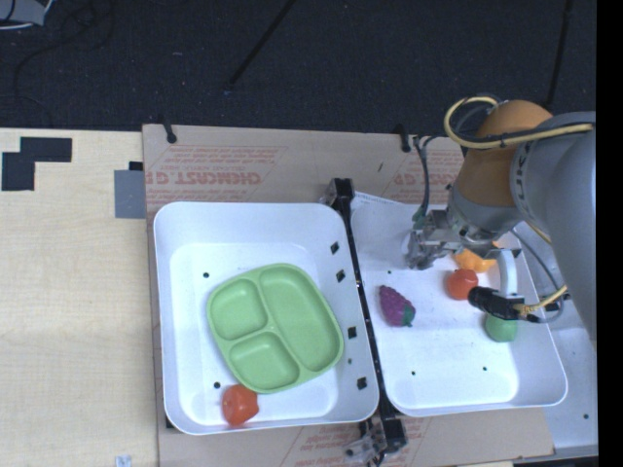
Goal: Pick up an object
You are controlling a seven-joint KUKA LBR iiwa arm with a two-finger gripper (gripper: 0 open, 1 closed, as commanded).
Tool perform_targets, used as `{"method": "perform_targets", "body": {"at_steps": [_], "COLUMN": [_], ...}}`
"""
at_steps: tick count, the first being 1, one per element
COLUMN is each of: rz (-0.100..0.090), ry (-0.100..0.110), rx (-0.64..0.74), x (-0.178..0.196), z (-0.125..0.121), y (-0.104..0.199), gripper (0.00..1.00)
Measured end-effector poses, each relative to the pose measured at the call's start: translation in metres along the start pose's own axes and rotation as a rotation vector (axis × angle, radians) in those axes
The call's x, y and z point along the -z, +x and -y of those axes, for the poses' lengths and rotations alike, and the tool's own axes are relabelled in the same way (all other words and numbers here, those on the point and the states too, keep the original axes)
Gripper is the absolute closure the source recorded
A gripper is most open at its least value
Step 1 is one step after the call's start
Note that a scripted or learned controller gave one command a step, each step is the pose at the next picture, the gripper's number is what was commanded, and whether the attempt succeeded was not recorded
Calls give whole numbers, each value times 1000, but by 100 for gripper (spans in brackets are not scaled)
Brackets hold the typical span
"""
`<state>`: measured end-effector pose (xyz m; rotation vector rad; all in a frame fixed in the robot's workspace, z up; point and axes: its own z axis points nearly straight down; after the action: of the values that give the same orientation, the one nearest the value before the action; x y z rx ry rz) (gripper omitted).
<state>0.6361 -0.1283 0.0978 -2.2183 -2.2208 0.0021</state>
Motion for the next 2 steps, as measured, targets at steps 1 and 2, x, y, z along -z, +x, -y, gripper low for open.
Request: {"method": "perform_targets", "body": {"at_steps": [1, 2], "rz": [1, 1], "ry": [-5, -5], "rx": [1, 1], "x": [43, 90], "z": [-2, -3], "y": [1, 9], "gripper": [100, 100]}}
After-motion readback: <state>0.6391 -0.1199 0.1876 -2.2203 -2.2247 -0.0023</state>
